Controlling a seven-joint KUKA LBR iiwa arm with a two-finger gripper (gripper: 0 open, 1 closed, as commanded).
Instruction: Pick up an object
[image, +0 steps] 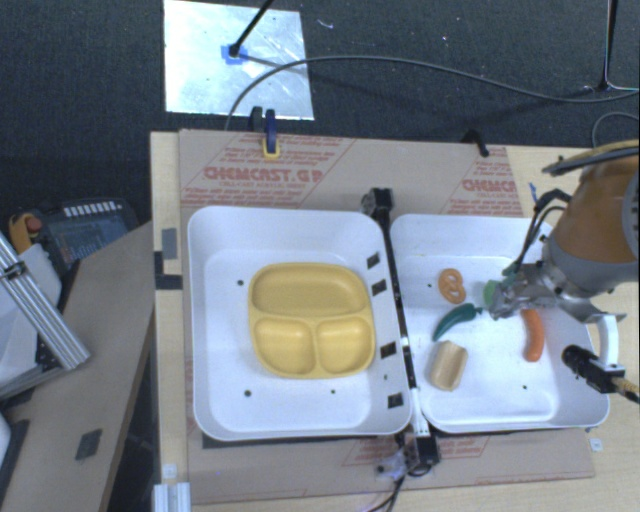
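The right bin (500, 410) holds several small objects. An orange pretzel-shaped piece (452, 285) lies toward its back left. A dark green pepper-like piece (457, 319) lies just in front of it, and a tan bread-like cylinder (447, 365) sits nearer the front. An orange carrot-like stick (534, 335) lies toward the right. My gripper (507, 302) is low over the middle of this bin, between the green piece and the orange stick. A small light green bit (492, 293) shows at its left side.
The left bin (215, 300) holds a yellow three-compartment tray (310, 320). A black divider (392, 310) runs between the bins. The grey and orange arm (595, 225) covers the right bin's far right corner. A black fitting (588, 367) overhangs that bin's right rim.
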